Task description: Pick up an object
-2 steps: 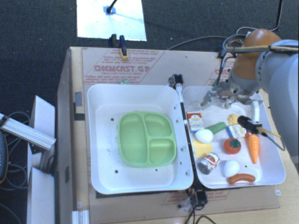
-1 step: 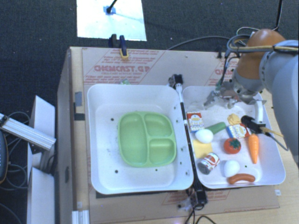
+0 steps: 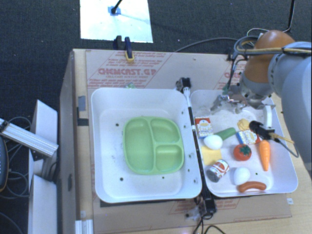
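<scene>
We see bare floor along the right bin's (image 3: 290, 179) far edge, food crowding its near half, green tray (image 3: 153, 145) filling the left bin's (image 3: 105, 130) middle, its edges open

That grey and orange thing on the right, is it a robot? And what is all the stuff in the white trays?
Yes, it is a robot arm, seen by a camera looking down from above the bench. At its end is a pincer for picking things up. Right now it hangs over the far end of the right bin, and I see nothing in it. That bin holds toy food: a carrot, a tomato, two eggs, a sausage, a small can and a little carton. The left bin holds a green divided plate.
</scene>
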You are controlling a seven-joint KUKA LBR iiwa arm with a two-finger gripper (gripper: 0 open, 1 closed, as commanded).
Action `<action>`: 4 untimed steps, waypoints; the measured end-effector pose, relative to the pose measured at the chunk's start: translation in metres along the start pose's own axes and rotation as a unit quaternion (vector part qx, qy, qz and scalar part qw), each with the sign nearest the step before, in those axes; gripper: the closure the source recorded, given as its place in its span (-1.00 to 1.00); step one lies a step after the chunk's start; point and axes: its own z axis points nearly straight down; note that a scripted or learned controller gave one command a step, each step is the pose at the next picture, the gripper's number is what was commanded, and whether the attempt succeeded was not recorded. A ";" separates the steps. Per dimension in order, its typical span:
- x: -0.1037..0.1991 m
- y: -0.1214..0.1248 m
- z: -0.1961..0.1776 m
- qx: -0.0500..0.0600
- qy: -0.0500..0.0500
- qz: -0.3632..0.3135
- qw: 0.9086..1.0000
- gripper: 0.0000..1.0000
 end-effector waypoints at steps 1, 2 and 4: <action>0.008 0.000 0.000 0.001 0.000 0.000 1.000 -1.00; 0.007 0.001 -0.011 -0.001 0.000 -0.001 1.000 1.00; 0.001 0.000 0.000 0.000 0.000 0.001 1.000 -1.00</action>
